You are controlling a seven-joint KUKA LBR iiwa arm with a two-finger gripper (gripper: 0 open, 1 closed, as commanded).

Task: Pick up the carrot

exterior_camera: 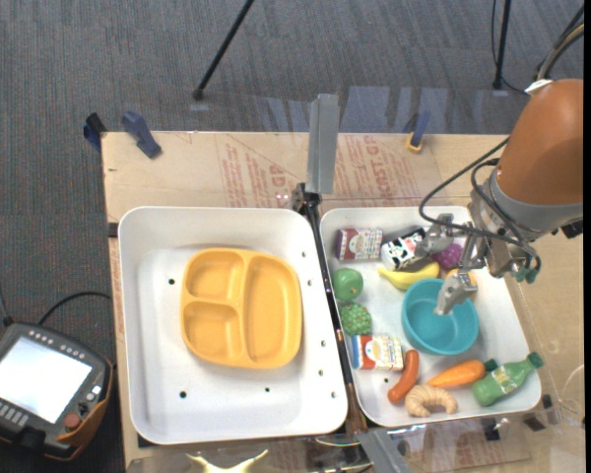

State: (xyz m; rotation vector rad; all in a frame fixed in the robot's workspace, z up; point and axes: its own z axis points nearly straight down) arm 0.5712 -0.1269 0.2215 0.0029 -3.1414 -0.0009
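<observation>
The carrot (458, 373) is orange with a green top and lies flat near the front of the right bin (525, 335). It sits between a curled croissant (431, 399) and a green bottle (507, 377). My gripper (454, 297) hangs over the far rim of a teal bowl (439, 329), well behind the carrot and apart from it. Nothing shows in its grasp. The grey arm with its orange band (542, 146) reaches in from the right.
The right bin also holds a red sausage (404, 375), a small carton (374, 351), a green apple (348, 284), a knobbly green vegetable (355, 318), a banana (409, 276) and a maroon carton (360, 243). A yellow divided plate (241, 306) lies in the left bin (148, 264).
</observation>
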